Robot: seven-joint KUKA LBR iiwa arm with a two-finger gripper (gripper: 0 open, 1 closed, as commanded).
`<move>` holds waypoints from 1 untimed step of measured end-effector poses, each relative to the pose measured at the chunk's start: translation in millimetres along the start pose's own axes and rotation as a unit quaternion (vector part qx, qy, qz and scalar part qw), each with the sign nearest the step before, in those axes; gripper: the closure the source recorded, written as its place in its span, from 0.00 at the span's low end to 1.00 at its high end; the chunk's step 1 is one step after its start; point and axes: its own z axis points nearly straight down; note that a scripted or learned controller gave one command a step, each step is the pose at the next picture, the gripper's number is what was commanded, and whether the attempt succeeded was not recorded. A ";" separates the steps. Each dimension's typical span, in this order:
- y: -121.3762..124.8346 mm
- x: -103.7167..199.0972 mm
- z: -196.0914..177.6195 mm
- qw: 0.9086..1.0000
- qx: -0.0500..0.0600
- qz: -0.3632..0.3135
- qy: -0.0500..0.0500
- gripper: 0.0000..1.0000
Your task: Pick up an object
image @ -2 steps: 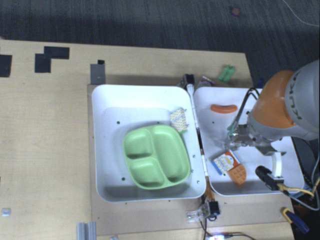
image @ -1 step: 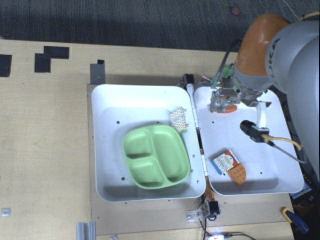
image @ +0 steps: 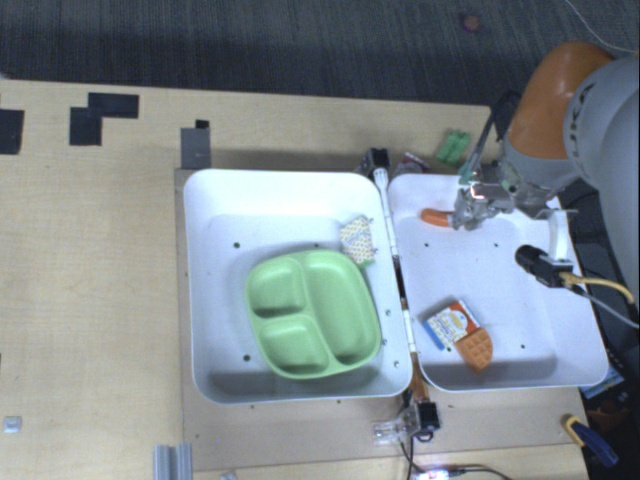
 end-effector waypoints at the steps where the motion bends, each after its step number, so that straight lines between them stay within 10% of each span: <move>1: 0.3 0.9 -0.1 1.000 0.000 -0.001 0.000 0.00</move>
